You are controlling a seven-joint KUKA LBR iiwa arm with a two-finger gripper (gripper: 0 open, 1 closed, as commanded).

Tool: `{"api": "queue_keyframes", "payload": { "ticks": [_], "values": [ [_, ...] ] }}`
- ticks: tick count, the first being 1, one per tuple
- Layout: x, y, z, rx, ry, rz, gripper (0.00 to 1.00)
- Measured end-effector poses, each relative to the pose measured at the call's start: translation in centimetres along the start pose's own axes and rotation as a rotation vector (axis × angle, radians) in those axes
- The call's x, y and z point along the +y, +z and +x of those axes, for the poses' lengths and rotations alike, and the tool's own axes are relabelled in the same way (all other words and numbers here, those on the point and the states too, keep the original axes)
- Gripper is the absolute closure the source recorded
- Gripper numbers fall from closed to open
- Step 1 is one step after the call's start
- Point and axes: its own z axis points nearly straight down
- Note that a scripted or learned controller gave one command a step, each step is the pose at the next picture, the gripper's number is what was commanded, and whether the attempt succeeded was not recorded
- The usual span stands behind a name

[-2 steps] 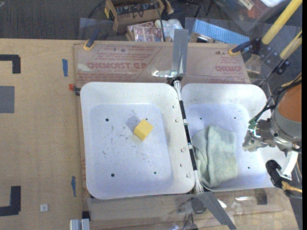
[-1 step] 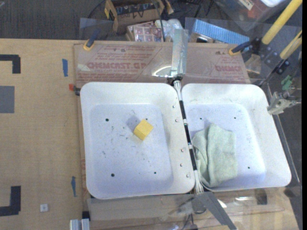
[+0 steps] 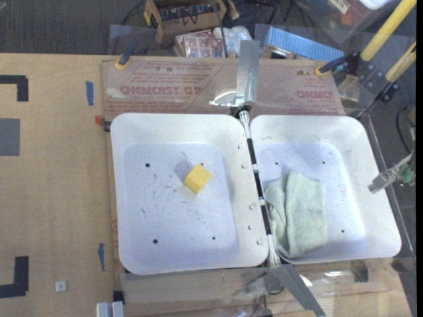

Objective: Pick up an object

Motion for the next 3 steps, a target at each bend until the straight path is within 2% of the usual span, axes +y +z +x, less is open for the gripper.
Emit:
{"api": "queue_keyframes", "payload": {
  "ticks": [1, 2, 3],
  "values": [
    [-0.3, 12.0, 3.2, 0.001, 0.193, 0.001, 1.0],
    [1.9, 10.7, 3.6, -0.001, 0.67, 0.001, 1.0],
    [6.6, -3.7, 7.1, 0.0, 0.243, 0.0, 1.0]
  ]
}}
